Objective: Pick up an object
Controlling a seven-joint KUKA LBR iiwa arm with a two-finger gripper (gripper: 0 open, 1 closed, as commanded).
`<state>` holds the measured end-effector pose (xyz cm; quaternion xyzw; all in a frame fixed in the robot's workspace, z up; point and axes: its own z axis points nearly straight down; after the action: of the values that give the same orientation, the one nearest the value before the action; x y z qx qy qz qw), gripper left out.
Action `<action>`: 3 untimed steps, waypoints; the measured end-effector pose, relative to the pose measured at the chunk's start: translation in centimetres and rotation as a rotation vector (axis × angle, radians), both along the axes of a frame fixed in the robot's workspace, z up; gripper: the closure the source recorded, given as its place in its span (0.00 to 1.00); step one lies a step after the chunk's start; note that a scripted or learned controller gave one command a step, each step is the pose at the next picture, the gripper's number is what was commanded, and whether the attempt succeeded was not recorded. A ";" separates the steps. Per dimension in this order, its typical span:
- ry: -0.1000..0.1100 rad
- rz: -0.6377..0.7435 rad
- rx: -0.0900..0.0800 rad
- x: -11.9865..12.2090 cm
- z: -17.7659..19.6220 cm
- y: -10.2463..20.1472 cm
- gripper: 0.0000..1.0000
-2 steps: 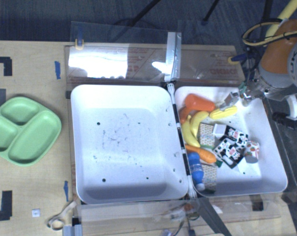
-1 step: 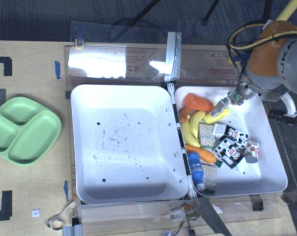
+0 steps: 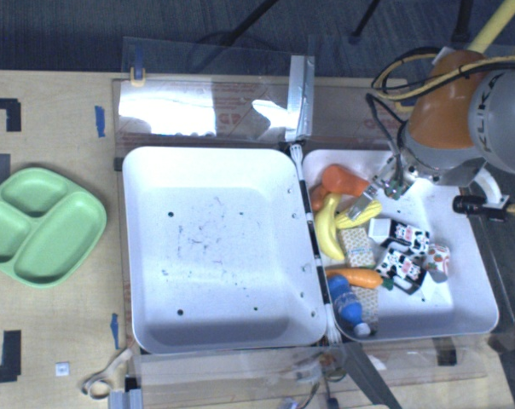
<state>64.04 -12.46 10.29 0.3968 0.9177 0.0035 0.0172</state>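
Banana (image 3: pixel 328 226) crowded against right bin's (image 3: pixel 475 309) left wall, gripper (image 3: pixel 392 183) above its far end, finger state unclear.

A pale wooden bench (image 3: pixel 53 109) stands on dark blue carpet (image 3: pixel 155 7).

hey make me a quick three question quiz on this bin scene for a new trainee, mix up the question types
1. True or false: the banana lies in the left bin.
2. Which item sits nearest the camera in the right bin? A) carrot B) blue bottle C) patterned black-and-white object
3. Fill in: the green divided plate rests on the bench, to the ___ of both bins.

Key: 1 false, it is in the right bin. 2 B. 3 left.
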 end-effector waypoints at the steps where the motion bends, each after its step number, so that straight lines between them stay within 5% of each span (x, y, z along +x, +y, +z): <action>1: -0.006 -0.001 0.004 0.2 1.2 0.1 1.00; 2: 0.029 -0.031 0.007 -1.2 8.3 -5.2 1.00; 3: 0.029 -0.031 0.007 -1.2 8.3 -5.2 0.00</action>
<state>62.82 -17.64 18.59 0.4109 0.9117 0.0007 0.0025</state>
